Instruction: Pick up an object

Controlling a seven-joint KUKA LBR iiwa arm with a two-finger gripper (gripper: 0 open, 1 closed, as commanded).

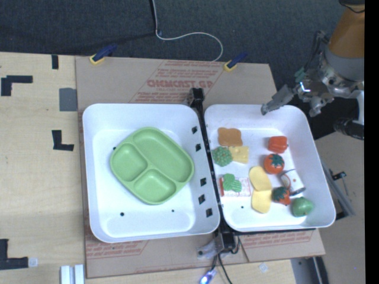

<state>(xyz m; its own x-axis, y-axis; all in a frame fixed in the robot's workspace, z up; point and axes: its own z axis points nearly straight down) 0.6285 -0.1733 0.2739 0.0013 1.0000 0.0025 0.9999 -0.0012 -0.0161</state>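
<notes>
Several toy foods lie in the right bin (317, 158): an orange-brown piece (230, 136), a yellow block (240, 154), a green broccoli (222, 156), a red pepper (277, 144), a tomato (273, 163), two yellow pieces (259, 178) (261, 201), a green leafy piece (232, 184) and a green ball (302, 206). My gripper (290, 110) hangs over the bin's far right corner, above and apart from the food. It is open, with one finger (275, 103) pointing left, and nothing sits between the fingers.
The left bin (100, 206) holds a green divided plate (152, 165). A black hinge strip (204, 158) separates the bins. A small red and dark item (282, 194) lies by the green ball. Brown cardboard (172, 81) lies under both bins.
</notes>
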